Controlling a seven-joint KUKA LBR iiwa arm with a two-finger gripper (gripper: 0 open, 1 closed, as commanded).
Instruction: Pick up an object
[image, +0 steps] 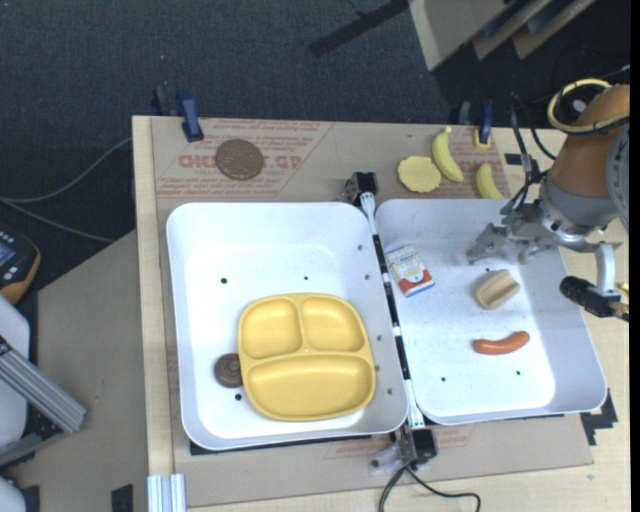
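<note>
Gripper (506, 243): grey metal, far edge of right bin (450, 395); jaw state unclear.
Bread roll (496, 289): tan, stubby.
Sausage (500, 344): glossy, curved.

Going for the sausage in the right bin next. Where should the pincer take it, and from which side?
Grip the sausage at its middle, coming straight down from above. It lies flat and alone on the right bin floor, long axis running left to right, so probably set the fingers across its narrow width, front to back.

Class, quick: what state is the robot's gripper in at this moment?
Gripper: state cannot be told; it sits above the bread roll in the right bin.
</note>
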